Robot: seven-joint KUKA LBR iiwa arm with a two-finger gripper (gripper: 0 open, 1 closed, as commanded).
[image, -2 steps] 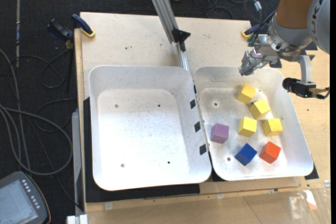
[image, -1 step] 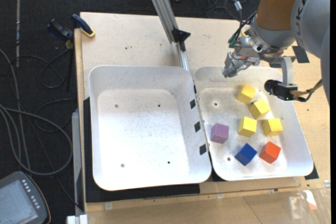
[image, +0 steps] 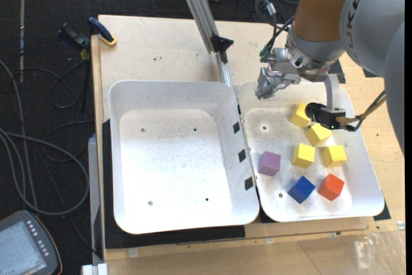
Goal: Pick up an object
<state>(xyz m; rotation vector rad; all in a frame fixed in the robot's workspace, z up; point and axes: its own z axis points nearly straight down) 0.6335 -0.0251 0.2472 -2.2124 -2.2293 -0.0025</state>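
Fingertips of the gripper (image: 267,88) too small and dark to tell apart, so open or closed cannot be told. Nothing made out between them. Arm (image: 360,9) cut off by the right edge and the top edge. Far rim of the right bin (image: 360,206) partly hidden behind the wrist. One yellow cube (image: 300,116) partly covered by a black fitting (image: 320,114) with a cable. Left bin (image: 129,158) whole, its near corner overlapping the right bin's edge. Grey pendant (image: 26,248) at the lower left cut off by the frame. Slanted metal rail (image: 196,0) cut off at the top. Specks on the left bin's floor too small to identify.
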